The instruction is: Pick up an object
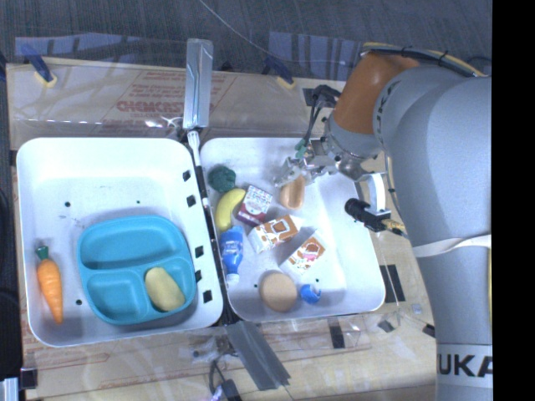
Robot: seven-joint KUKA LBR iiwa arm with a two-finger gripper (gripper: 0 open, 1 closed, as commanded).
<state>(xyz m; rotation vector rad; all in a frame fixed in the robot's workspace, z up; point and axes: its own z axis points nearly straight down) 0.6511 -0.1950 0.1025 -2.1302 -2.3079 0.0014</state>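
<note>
The right bin (355,249) holds several objects: a yellow banana (228,208), a dark green lump (221,176), a tan oval piece (292,194), three small printed cartons (276,232), a blue bottle (231,251), a tan round ball (278,291) and a small blue piece (310,293). My gripper (294,164) hangs low over the bin's far part, just above and behind the tan oval piece. I see nothing between its fingers.
In the left bin (50,165) sits a blue divided tray (125,253) with a yellow oval (165,288) in one compartment. An orange carrot (50,282) lies by the bin's left wall. The grey arm (435,157) covers the right bin's right side.
</note>
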